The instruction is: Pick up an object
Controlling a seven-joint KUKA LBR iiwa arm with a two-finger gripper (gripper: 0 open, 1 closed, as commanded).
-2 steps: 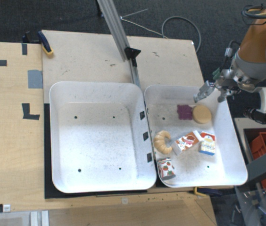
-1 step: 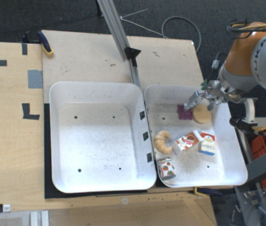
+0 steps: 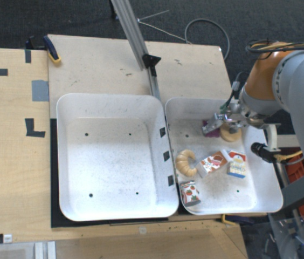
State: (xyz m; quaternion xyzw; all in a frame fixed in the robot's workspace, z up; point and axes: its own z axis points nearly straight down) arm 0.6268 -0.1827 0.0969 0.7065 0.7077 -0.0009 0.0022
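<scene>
The hand is low in the right bin, near its back. I cannot tell if it is grasping anything. A small purple thing lies right at its left, long side pointing left to right. A tan round thing sits just below the hand.

2 bins: white plastic, matt, speckled. Bench: pale wood, smooth. Arm: glossy grey and orange shell. Pole: ribbed metal.
</scene>
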